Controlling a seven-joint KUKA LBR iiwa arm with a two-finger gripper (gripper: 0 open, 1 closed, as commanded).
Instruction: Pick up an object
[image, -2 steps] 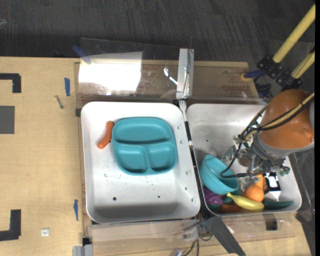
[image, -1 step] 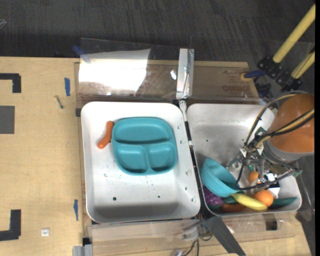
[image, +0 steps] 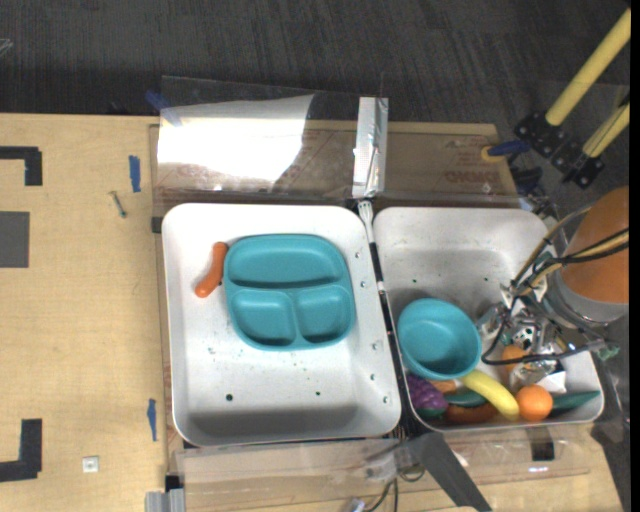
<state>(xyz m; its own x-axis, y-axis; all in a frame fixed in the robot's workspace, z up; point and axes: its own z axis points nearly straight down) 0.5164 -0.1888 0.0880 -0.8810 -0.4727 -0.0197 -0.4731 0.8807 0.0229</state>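
My gripper (image: 520, 335) reaches down into the right bin (image: 450, 240) from the right, low over the bin's right side, with cables around it. Just below it lie an orange ball (image: 535, 402), a yellow banana (image: 492, 392), a purple bunch of grapes (image: 428, 396) and a green piece (image: 575, 403). A teal bowl (image: 437, 337) sits to its left. The fingers are lost among cables and clutter.
The left bin (image: 200, 380) holds a teal divided plate (image: 290, 290) and an orange carrot (image: 211, 269) by the plate's left edge. A clear plastic panel (image: 235, 145) stands behind the bins. Yellow rods (image: 590, 70) stand at the upper right.
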